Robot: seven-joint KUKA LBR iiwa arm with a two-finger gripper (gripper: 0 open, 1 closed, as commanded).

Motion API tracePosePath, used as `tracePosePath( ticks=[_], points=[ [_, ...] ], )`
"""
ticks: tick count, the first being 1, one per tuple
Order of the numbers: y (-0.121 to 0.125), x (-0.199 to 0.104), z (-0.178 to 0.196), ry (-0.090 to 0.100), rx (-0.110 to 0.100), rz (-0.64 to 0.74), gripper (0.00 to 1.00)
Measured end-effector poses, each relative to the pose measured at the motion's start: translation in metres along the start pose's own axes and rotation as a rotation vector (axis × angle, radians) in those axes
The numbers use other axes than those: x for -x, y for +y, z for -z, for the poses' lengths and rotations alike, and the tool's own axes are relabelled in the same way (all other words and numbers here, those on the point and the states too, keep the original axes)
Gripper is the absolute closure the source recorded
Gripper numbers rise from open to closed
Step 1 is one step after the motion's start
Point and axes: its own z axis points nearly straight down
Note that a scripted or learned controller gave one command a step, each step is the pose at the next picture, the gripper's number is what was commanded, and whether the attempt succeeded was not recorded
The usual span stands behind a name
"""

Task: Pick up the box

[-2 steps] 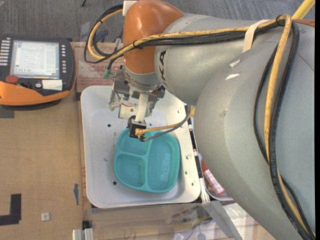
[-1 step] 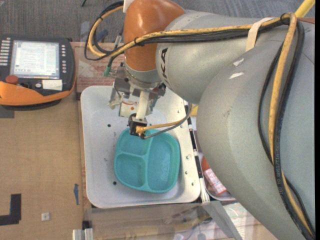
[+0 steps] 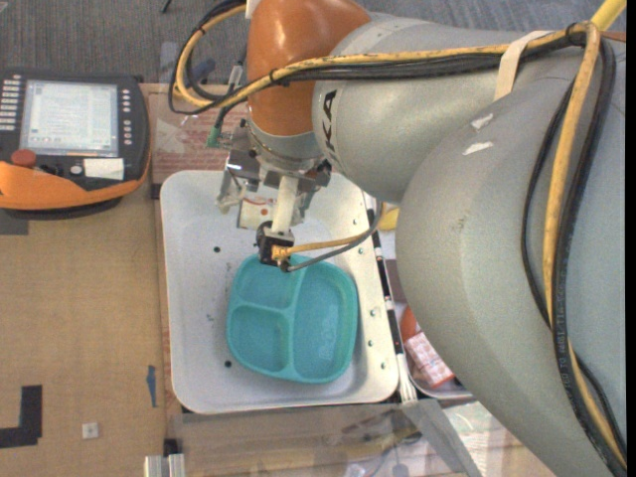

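My gripper (image 3: 243, 187) hangs over the far part of the left white bin (image 3: 189, 296), below the orange band of the wrist. A small white thing with red marks (image 3: 254, 210) peeks out right beneath it; it may be the box, and most of it is hidden by the gripper. In the right bin, a red and white printed package (image 3: 427, 361) shows partly from under the arm. The grey arm covers nearly all of the right bin.
A teal divided plate (image 3: 293, 326) lies in the near half of the left bin, just in front of the gripper. An orange and grey control pendant (image 3: 70, 137) rests on the bench at the far left. Brown cardboard (image 3: 79, 346) covers the bench left of the bin.
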Motion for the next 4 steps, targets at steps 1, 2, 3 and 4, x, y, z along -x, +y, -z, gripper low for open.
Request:
tracePosePath(
  ticks=[1,2,3,4],
  points=[
    [0.001,0.0,0.008,-0.001,-0.001,0.001,1.0],
    [0.001,-0.001,0.017,-0.002,-0.003,0.002,1.0],
    [0.002,-0.001,0.025,-0.003,-0.004,0.003,1.0],
    [-0.072,0.043,-0.02,0.001,0.008,0.027,1.0]
  ],
)
